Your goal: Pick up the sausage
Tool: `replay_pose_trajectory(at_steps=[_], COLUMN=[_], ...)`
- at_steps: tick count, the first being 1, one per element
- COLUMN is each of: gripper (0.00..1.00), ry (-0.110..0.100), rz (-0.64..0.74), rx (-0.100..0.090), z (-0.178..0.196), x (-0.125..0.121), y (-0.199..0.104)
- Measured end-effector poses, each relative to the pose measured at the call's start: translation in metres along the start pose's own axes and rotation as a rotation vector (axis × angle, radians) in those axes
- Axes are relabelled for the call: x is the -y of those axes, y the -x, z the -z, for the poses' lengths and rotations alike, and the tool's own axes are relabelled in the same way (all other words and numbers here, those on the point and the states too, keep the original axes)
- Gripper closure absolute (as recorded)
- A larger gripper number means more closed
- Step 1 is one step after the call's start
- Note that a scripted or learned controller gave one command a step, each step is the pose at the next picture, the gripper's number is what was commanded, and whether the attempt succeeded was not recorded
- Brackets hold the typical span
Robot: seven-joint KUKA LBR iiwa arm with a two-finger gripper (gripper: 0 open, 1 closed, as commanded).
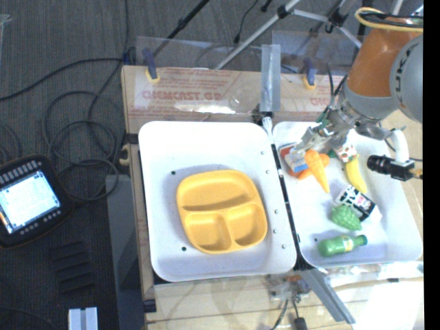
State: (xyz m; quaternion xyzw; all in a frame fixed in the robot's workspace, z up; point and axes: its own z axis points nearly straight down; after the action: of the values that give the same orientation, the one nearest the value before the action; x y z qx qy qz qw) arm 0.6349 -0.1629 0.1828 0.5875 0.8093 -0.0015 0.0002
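Sausage (292,161) beside gripper (311,140)

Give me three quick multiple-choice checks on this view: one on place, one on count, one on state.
1. The yellow plastic divided plate lies in:
A. the left white bin
B. the right white bin
C. the bench

2. How many sections does the plate have?
A. two
B. three
C. five

3. The green plastic bottle is:
A. upright
B. lying on its side
C. in the claw

Key: 1 A, it sits mid-bin on the left; 2 B, one long section and two small; 3 B, it lies flat near the front rim.
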Motion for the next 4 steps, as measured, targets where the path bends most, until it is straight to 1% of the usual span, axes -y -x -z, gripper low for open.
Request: replay_pose_trajectory(at_steps=[1, 2, 3, 4], gripper=[1.00, 1.00, 1.00, 1.00], ry=[0.006, 0.002, 0.004, 0.003], rz=[0.074, 0.087, 0.197, 0.177], rx=[0.008, 0.000, 0.003, 0.001], z=[-0.084, 0.095, -0.028, 0.071], x=[0.005, -0.044, -0.042, -0.026], y=[-0.013, -0.032, -0.019, 0.030])
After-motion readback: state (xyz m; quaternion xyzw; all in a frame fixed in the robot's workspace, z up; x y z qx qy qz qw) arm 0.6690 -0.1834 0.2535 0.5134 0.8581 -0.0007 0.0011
